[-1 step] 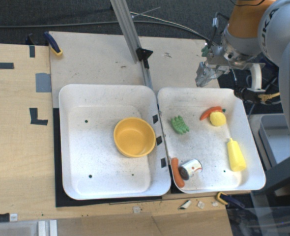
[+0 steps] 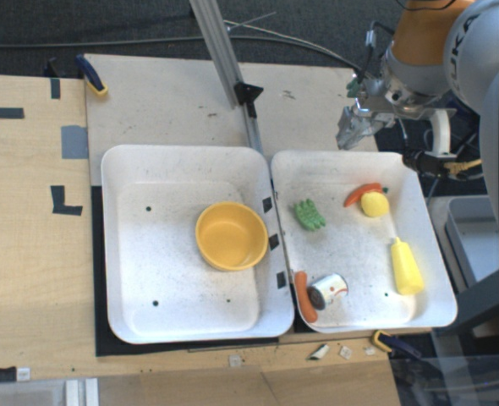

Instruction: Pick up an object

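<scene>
Orange carrot lengthwise along right bin's near-left wall.

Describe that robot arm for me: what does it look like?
The arm is a thick, rounded grey body with a broad orange band above the wrist. Below sits a metal-grey gripper of small mechanical parts. Thin dark cables loop around the wrist, and a white curved piece shows beside it.

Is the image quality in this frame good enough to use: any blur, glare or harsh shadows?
Camera view: even, soft lighting, with only faint shadows under the yellow bowl and the corn cob; no strong glare on the white bins; bin contents look sharp; the gripper looks slightly soft, so its finger state is unclear.
</scene>
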{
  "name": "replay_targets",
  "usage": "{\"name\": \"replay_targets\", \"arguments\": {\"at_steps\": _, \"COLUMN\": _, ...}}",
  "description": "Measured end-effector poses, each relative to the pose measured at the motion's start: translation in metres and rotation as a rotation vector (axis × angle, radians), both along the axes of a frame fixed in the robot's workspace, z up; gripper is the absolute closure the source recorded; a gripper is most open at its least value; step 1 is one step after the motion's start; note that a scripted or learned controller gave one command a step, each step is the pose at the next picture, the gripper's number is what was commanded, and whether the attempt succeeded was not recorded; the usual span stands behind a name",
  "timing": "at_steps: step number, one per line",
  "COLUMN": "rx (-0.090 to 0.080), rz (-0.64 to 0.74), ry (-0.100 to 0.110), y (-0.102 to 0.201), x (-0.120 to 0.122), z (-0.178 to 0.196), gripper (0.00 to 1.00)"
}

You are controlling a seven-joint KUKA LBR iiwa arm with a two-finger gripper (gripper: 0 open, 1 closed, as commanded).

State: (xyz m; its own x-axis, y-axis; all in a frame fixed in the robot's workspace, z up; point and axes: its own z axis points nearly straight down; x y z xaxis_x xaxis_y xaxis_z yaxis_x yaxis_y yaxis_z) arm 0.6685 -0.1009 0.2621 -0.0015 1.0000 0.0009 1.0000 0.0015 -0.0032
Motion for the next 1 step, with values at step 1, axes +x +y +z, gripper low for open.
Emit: {"name": "replay_targets", "arguments": {"at_steps": 1, "rx": -0.002, "rz": -0.001, "ry": 0.004, "y": -0.0073, "x": 0.0028, "z": -0.0492, "gripper": 0.00}}
